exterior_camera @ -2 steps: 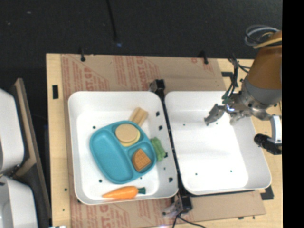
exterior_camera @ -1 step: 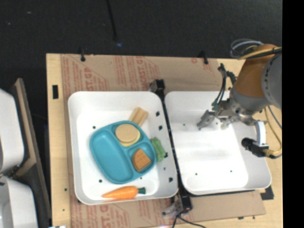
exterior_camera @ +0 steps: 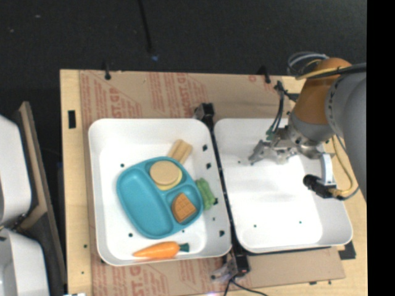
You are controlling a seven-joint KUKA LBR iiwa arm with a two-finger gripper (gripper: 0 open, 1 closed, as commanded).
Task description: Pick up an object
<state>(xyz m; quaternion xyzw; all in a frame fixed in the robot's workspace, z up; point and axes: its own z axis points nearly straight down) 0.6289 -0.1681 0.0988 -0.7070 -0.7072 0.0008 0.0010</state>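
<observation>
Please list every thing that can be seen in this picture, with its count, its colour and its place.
bins: two, white, side by side on the bench
tray: one, blue, left bin
round biscuit: one, tan, in the tray
waffle piece: one, brown, in the tray
wooden block: one, tan, left bin, at the tray's top edge
green piece: one, right of the tray
carrot: one, orange, left bin, front
arm: one, grey and orange
gripper: one, above the right bin

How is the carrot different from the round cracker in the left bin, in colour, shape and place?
The carrot is orange with a green end; the round cracker is pale tan. The carrot is long and tapered; the cracker is a flat disc. The carrot lies on the bin floor near the front wall; the cracker rests on the blue tray. Both are in the left bin.
</observation>
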